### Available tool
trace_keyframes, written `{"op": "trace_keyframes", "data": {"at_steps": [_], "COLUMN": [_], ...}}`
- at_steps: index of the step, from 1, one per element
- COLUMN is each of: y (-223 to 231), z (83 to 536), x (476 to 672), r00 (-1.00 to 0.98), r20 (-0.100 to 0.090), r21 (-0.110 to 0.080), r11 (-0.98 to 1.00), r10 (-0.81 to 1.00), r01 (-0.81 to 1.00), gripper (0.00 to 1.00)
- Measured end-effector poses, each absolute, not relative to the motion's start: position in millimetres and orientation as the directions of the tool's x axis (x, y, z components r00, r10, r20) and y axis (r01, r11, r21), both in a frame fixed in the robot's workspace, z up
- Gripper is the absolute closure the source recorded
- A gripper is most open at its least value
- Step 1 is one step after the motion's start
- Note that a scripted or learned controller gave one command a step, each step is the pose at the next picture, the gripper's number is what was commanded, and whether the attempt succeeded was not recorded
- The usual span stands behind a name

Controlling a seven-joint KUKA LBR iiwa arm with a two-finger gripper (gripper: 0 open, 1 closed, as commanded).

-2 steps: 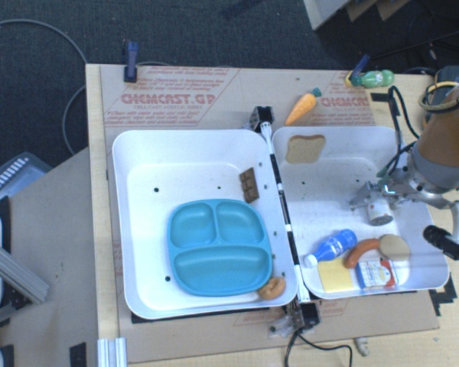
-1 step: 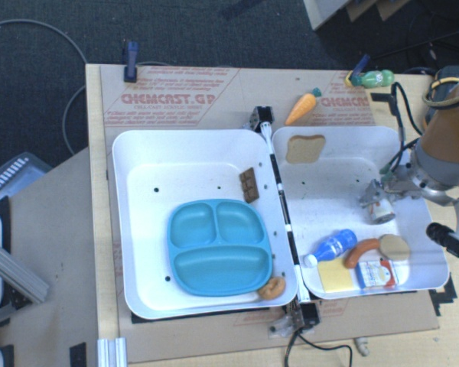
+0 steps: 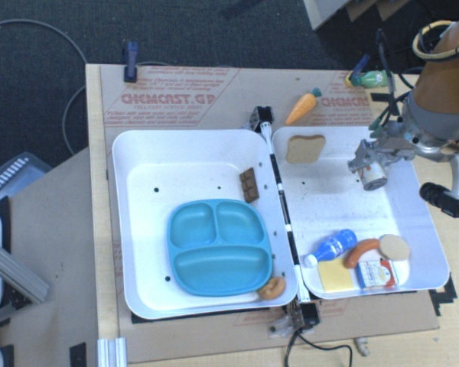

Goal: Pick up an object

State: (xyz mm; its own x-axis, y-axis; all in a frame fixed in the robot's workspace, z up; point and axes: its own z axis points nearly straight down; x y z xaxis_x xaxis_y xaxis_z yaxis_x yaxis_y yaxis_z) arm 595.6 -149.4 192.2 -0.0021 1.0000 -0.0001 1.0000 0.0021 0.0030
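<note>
Nearest the camera, a blue bottle (image 3: 333, 245) lies slantwise in the right bin (image 3: 413, 205), below and left of the gripper (image 3: 373, 176), whose opening I cannot tell.

The right white bin (image 3: 413, 205) is showing a wide bare floor in its middle, so an end effector is getting plenty of room to come down there. The grey end effector (image 3: 371, 176) is hanging over the upper part of that bin, near the tan slice of toy bread (image 3: 305, 149) lying in the top left corner. Toys are crowding the bottom edge: a blue plastic bottle (image 3: 333, 246), a yellow flat block (image 3: 337, 276), a red toy sausage (image 3: 362, 251) and a small printed packet (image 3: 377, 273), all packed close together. In the left white bin (image 3: 138, 167), a big blue divided plate (image 3: 218, 247) is taking up the lower middle, with a brown chocolate piece (image 3: 249, 184) beside the right wall. The top and left of that bin are lying bare.
</note>
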Motion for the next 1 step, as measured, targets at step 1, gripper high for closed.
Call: {"op": "trace_keyframes", "data": {"at_steps": [1], "y": [-95.8], "z": [170.4], "x": [665.1], "r00": [-0.002], "r20": [0.0], "r21": [0.002], "r11": [0.002], "r10": [1.0], "r01": [1.0], "gripper": [1.0]}}
